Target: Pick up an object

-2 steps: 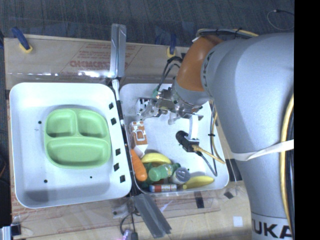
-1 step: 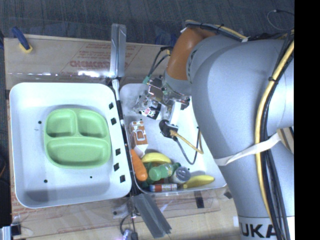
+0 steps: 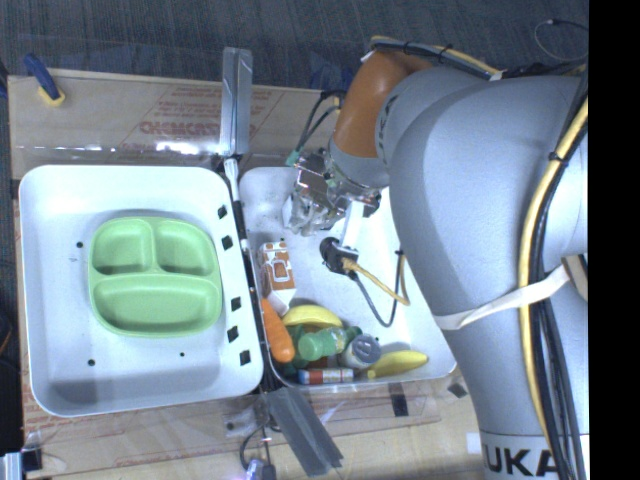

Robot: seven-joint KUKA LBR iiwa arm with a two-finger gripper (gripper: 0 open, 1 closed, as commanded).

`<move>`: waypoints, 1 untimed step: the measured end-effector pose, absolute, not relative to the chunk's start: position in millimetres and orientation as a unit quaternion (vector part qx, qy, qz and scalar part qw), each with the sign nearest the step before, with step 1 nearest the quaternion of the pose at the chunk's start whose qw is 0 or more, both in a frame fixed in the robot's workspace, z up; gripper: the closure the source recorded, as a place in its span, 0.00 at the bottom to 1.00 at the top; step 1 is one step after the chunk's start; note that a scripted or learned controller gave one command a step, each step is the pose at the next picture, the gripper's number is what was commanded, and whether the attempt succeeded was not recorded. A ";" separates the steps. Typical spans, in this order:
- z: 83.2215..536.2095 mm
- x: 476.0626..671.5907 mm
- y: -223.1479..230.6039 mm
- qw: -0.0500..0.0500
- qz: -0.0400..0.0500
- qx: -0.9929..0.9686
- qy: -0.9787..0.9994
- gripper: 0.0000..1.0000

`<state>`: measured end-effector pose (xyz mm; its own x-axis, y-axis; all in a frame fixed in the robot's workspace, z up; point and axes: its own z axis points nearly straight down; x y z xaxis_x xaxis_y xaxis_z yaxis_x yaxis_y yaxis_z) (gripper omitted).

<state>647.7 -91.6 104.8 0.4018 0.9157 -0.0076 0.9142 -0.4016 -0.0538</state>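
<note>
My gripper [image 3: 303,211] hangs over the far end of the right bin [image 3: 262,190], with the grey arm and its orange band reaching in from the right. Nothing shows between its fingers. Toward the near end of that bin lie a small orange-and-white carton [image 3: 277,267], a carrot [image 3: 278,334], a yellow banana [image 3: 313,316], a green bottle [image 3: 322,344], a grey round cap [image 3: 362,349], a second banana [image 3: 397,362] and a red marker [image 3: 326,376]. The gripper is clear of them, farther back than the carton.
The left bin [image 3: 50,268] holds a green sectioned plate [image 3: 156,275]. A dark divider with clips [image 3: 238,268] runs between the two bins. The arm's bulk covers the right side of the right bin.
</note>
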 end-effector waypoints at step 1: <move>104.7 647.8 -91.0 0.021 0.018 -0.837 -0.547 0.00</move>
<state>647.8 -91.0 104.7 0.4014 0.9159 -0.0071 0.9144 -0.4012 -0.0544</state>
